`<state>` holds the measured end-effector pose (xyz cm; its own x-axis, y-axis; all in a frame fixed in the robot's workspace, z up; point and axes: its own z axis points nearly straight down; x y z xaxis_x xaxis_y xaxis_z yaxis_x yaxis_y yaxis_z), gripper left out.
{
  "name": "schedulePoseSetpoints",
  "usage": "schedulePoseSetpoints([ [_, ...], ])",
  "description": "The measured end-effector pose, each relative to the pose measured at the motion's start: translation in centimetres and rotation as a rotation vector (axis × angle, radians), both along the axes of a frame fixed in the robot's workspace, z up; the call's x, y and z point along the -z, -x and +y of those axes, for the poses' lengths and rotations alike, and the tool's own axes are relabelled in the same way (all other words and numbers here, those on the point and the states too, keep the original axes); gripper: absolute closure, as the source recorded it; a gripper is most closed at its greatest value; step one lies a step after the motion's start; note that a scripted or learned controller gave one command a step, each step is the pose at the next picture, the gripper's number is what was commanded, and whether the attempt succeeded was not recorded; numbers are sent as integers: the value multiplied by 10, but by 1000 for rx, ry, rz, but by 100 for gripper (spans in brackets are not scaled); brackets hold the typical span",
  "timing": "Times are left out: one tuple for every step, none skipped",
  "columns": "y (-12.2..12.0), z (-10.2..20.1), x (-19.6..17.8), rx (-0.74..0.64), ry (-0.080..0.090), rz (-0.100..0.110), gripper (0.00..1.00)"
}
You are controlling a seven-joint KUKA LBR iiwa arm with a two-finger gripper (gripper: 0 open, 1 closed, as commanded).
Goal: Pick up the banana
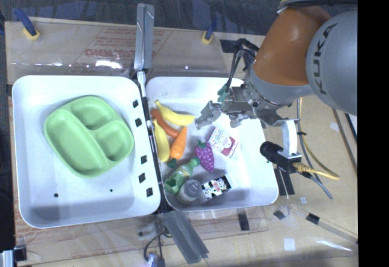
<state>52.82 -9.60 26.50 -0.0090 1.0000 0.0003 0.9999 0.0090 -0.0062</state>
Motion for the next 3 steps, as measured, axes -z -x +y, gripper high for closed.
schedulePoseSetpoints([
  [50,54,76,1,0,0,0],
  [-50,66,76,137,2,0,0],
  [-50,65,67,136,2,4,100],
])
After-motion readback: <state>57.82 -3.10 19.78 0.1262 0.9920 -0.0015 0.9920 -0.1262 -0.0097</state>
